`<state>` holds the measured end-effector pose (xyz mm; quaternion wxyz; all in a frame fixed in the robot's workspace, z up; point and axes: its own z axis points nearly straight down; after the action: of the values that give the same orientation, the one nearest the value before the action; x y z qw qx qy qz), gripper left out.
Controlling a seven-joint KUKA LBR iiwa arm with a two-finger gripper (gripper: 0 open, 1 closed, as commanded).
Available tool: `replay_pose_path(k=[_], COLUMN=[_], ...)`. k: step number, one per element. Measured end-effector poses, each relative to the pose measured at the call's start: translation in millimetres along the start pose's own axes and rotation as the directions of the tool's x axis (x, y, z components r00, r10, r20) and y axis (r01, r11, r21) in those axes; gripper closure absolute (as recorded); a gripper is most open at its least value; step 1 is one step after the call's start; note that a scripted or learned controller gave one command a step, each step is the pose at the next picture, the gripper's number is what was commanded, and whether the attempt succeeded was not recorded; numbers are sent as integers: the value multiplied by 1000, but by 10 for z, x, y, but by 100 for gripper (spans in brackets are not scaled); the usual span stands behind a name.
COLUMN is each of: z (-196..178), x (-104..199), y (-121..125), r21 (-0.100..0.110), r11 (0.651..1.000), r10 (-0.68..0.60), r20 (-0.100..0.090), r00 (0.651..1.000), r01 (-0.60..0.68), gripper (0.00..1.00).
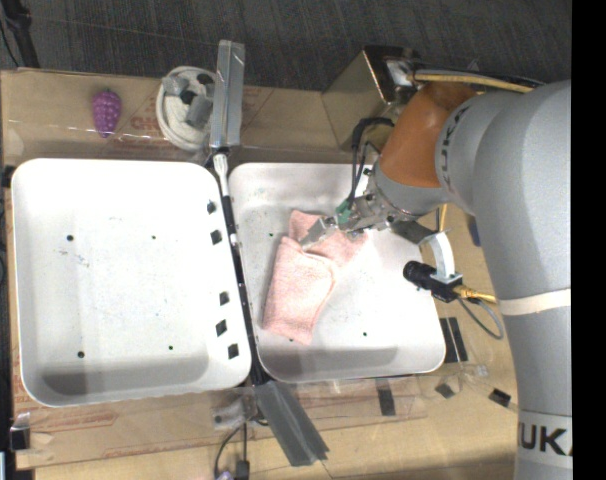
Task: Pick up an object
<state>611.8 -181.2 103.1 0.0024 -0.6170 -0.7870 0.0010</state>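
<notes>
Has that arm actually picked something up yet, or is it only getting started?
Done so far: the arm has reached into the right bin, and its gripper sits at the upper corner of the pink cloth. In hand: a grab at that corner, though whether the cloth is gripped is unclear. Left: the lift, since most of the cloth lies flat on the bin floor.

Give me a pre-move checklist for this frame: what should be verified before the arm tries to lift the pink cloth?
1. Target present: pink cloth lies in the right bin. Ok.
2. Gripper over target: it sits at the cloth's upper right corner. Ok.
3. Cloth between the gripper's tips: cannot tell.
4. Cloth free of other items: nothing lies on it. Ok.
5. Cloth away from the bin walls: its left edge lies near the divider. Cannot tell.
</notes>
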Motion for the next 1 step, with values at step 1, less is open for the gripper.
replay_pose_path(k=[1], z=[-103], x=[5], y=[5], r21=[1], r11=[1000], r10=[-3], r20=[-1], r00=[1000], r01=[3], gripper=[100])
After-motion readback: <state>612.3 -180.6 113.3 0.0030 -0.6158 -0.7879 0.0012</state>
